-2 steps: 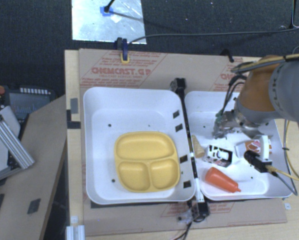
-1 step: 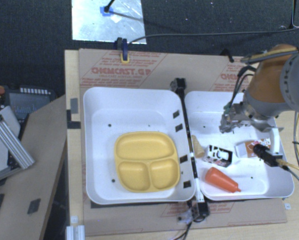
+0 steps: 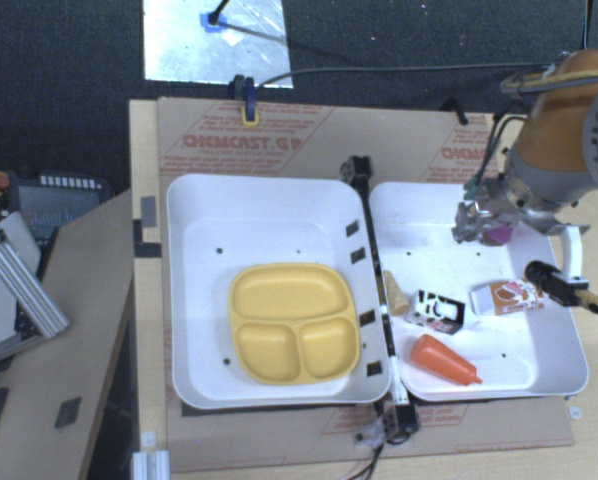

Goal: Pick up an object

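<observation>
My gripper [image 3: 475, 220] hangs over the far right part of the right bin [image 3: 419, 208]. A small purple object [image 3: 497, 234] shows just at its lower right side, partly hidden by it, and I cannot tell whether it is gripped. Nearer the front of that bin lie a black-and-white object [image 3: 438, 310], an orange cone-shaped object [image 3: 443, 359] and a small brown-and-white carton [image 3: 505, 297].
The left bin [image 3: 194, 228] holds a yellow divided plate [image 3: 292, 322]. A tan wedge [image 3: 394, 293] lies by the right bin's left wall. A black divider strip [image 3: 369, 258] runs between the bins. The arm [image 3: 569, 128] comes in from the upper right.
</observation>
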`<state>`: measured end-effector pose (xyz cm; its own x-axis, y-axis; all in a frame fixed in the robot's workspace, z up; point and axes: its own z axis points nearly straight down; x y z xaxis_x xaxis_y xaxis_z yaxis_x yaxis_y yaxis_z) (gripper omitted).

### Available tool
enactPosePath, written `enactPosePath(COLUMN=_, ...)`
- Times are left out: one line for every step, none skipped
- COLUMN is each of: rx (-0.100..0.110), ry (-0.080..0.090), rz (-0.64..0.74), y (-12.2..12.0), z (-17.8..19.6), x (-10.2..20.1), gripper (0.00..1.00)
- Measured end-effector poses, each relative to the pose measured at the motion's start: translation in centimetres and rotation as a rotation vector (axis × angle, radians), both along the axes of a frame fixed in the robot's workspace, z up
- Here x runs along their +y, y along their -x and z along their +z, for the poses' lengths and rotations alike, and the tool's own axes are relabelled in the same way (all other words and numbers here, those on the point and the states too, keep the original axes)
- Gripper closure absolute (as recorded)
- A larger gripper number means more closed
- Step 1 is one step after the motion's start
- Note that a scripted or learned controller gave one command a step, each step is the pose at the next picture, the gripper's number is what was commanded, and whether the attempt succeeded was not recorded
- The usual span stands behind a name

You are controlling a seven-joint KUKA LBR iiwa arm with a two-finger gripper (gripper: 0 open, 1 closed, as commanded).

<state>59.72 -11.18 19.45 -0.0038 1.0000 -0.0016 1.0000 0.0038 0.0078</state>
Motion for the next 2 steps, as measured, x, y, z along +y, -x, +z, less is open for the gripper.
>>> enactPosePath(rx=0.002, ry=0.000, rz=0.000, y=-0.4, z=4.5, x=-0.5, gripper=1.00)
enactPosePath(rx=0.005, ry=-0.003, rz=0.005, y=-1.9, z=5.3, x=5.0, gripper=1.00)
